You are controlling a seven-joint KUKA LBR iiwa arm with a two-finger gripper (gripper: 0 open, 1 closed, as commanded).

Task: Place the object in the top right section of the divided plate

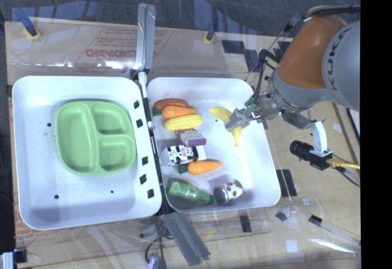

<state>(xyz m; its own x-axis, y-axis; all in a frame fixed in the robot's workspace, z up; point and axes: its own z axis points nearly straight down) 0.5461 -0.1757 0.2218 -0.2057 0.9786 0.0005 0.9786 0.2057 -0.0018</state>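
A green divided plate (96,136) lies in the left bin (37,200); its large section is on the left and two smaller sections are on the right. In the right bin (260,166), my gripper (237,121) is over the right side, shut on a yellow banana (219,113). The banana sticks out on both sides of the fingers, one end pointing left and the other hanging down toward the bin floor. The grey arm with its orange band (306,59) reaches in from the right.
Also in the right bin are an orange sausage-like piece (170,103), a corn cob (182,122), a purple and white block (193,137), a cow-patterned carton (184,153), a carrot (204,167), a green bottle (188,192) and a small can (228,192). A raised divider (144,139) separates the bins.
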